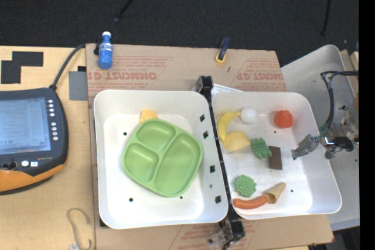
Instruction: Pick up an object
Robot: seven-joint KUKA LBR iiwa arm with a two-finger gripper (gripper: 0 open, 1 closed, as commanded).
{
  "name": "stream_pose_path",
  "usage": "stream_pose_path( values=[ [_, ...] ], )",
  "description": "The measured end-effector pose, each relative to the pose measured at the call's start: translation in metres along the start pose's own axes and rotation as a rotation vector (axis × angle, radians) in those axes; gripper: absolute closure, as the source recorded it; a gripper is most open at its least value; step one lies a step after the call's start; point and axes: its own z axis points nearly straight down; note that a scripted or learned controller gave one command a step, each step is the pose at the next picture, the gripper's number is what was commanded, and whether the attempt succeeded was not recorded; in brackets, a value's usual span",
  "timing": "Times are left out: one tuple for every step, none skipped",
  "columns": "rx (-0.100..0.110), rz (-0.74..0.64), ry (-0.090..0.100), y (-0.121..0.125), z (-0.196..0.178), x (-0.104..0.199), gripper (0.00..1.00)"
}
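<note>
The right bin point(316, 196) holds a yellow banana point(225, 123), a white ball point(249, 116), a red tomato point(283, 119), a pale yellow wedge point(237, 140), a green broccoli piece point(259, 147), a brown block point(274, 158), a bumpy green ball point(245, 185), a tan cone point(275, 190) and a red sausage point(251, 203). My gripper point(319, 147) hangs over that bin's right rim, open, with nothing between its fingers. The brown block lies a short way to its left.
The left bin point(108, 126) bears a green divided plate point(162, 156) with a small yellow piece point(148, 116) behind it. A control tablet point(26, 134) lies at the far left. A blue bottle point(105, 51) and a yellow clamp point(222, 51) stand behind the bins.
</note>
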Motion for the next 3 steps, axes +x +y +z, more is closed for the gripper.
stream_pose_path(
  values=[
    [-0.013, -0.002, -0.004, 0.003, -0.006, 0.000, 0.00],
    [-0.007, -0.005, -0.001, 0.013, 0.046, 0.004, 0.00],
    [-0.005, -0.003, 0.000, 0.011, 0.108, 0.001, 0.00]
  ],
)
